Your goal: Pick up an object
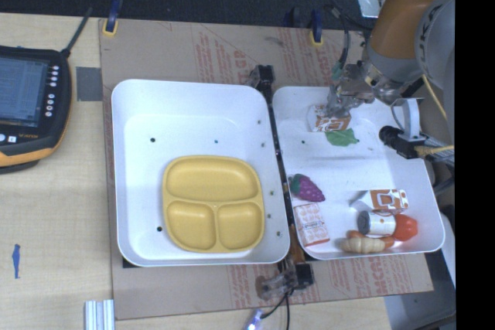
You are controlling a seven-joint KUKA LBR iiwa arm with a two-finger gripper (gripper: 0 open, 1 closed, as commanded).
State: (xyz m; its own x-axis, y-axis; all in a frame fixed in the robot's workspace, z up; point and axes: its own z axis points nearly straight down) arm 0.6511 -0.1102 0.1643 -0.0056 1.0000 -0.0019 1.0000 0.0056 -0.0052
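Two bins (128,166) — one yellow tray (213,203), one grape bunch (306,188).

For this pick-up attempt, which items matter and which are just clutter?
In play: gripper; small carton beneath it; green item beside that.
Lying about: yellow divided tray; purple grapes; red-and-white packet; can; pendant.
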